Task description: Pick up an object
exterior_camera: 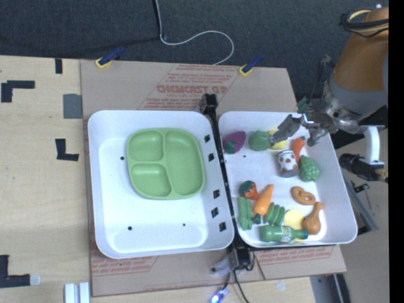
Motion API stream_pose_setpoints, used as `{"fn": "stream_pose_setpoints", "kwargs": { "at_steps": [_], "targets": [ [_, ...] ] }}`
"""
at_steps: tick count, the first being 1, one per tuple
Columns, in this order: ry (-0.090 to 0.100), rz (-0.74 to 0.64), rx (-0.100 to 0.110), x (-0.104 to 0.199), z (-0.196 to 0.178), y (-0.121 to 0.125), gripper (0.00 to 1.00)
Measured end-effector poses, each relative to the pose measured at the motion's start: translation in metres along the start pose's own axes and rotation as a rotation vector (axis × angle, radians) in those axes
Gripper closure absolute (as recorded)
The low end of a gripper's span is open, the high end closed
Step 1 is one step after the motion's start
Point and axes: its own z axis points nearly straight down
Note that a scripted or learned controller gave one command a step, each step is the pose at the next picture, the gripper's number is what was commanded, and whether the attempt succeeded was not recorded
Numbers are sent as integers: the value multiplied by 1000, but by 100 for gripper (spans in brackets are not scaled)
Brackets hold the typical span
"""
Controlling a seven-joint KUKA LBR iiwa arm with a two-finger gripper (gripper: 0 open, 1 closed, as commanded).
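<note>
Starting on your left, the left bin (107, 188) has just a green divided plate (166, 163) sitting in it. Move across to the right bin (344, 213) and you've got a pile of toy food: a purple piece (234, 140) by the divider, a green lump (258, 141) beside it, an orange carrot (264, 197) in the middle, a pretzel (303, 196), and a brown drumstick (313, 217) near the front corner. The gripper (302, 129) hangs over the bin's back edge, near the green lump and a small yellow piece (276, 137). Its fingers look spread apart with nothing between them, so you're not holding anything.
</note>
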Motion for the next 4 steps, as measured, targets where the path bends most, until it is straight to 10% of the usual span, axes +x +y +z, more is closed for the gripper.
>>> {"fn": "stream_pose_setpoints", "kwargs": {
  "at_steps": [1, 2, 4],
  "targets": [
    [1, -5, -7, 49, -96, -41, 0],
    [0, -2, 0, 47, -100, -40, 100],
    [2, -7, -2, 183, -107, -89, 100]
  ]
}}
